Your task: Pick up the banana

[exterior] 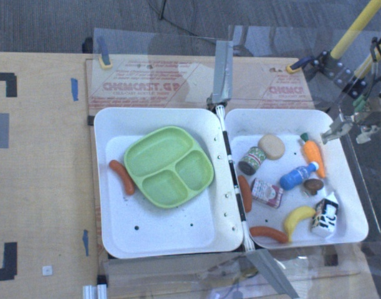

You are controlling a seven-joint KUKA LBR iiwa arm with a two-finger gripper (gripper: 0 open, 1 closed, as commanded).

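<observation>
**My count of the two bins**

I see two white bins: left [115, 229] and right [352, 223]. Three sausages [122, 176] [245, 193] [269, 233]. One each: green divided plate [168, 167], banana [298, 218], carrot [313, 156], blue bottle [297, 175], can [252, 160], small milk carton [326, 215].

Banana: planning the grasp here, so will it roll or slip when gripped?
The banana is curved and lies flat, so it probably won't roll. Its smooth skin may slip. The milk carton close beside it could get nudged.
</observation>
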